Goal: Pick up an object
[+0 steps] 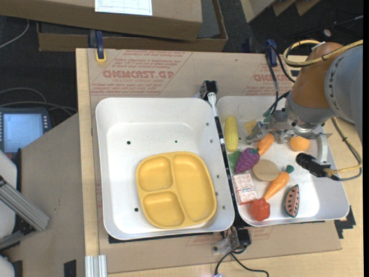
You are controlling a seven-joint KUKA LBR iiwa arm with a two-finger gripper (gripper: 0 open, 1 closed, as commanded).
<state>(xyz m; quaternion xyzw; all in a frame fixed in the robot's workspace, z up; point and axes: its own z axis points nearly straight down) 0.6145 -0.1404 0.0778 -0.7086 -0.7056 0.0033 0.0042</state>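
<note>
Two white bins (109, 154) share the bench; claw (282, 133) over toy food, grip state unclear

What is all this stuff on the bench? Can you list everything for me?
Bins: two, white, side by side on the bench.
Divided plate: one, yellow, three compartments, in the left bin.
Corn cob: one, yellow, right bin, near its left wall.
Grapes: one bunch, purple, right bin, below the corn.
Carrots: two, orange; one in the right bin's middle, another higher up by the gripper.
Round disc: one, tan, between the carrots.
Packet: one, white and red, right bin's lower left.
Tomato-like toy: one, red, right bin's lower edge.
Watermelon slice: one, red and green, right bin's lower right.
Arm: one, grey and orange, reaching in from the right.
Gripper: one, low over the right bin.
</note>
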